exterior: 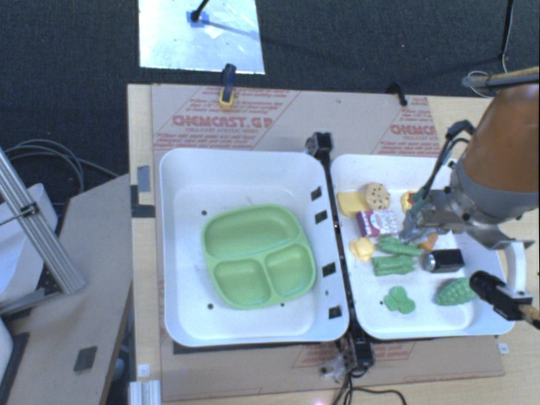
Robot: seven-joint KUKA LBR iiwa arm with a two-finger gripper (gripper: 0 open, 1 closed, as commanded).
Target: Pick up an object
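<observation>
The gripper point(413, 229) hangs low in the right bin point(371, 329); whether its jaws are open or closed cannot be told. A green toy point(395, 245) lies just beneath them, with a pink packet point(379, 222) just to their left.

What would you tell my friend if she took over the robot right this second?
Claw: low in the right bin, beside the pink packet and above a long green toy. I can't see it holding anything.
Things: the cookie, yellow piece and bumpy green toy lie in the right bin. The left bin holds a green divided tray.
Done: nothing lifted yet.
Left: grab one toy and raise it.
</observation>
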